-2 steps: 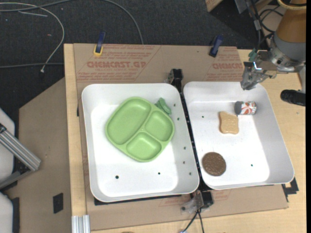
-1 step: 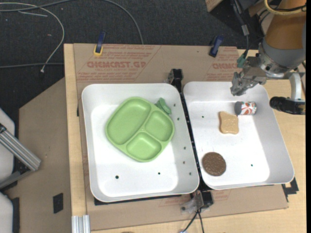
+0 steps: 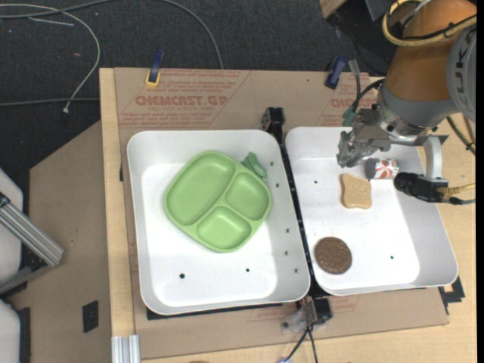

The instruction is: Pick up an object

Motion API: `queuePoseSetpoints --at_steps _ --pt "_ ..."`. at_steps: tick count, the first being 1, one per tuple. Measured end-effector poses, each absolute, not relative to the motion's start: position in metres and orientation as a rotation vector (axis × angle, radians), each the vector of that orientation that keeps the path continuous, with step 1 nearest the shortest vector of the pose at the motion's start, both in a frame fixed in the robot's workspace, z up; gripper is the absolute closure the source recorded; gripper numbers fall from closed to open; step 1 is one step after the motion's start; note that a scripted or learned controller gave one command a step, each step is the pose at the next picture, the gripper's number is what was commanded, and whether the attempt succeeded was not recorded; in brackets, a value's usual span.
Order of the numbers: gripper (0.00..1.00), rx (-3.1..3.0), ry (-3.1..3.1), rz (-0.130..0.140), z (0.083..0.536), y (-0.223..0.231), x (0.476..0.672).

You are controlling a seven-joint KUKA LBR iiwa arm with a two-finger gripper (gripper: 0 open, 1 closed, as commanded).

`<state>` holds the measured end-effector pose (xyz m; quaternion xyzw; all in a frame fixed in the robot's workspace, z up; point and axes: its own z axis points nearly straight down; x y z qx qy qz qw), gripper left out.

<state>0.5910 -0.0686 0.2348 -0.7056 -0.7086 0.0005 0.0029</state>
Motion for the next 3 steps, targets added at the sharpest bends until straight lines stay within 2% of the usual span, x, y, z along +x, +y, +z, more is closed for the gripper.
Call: queuePoseSetpoints --at_steps 1,2,3 --pt "1.00 -2.215 -2.221 0.003 0.231 -0.029 0.555" --pt "1.00 -2.212 -2.222 0.003 0.219 0.015 0.530" --pt "1.00 -2.210 -2.224 0.001 0.229 0.065 0.499"
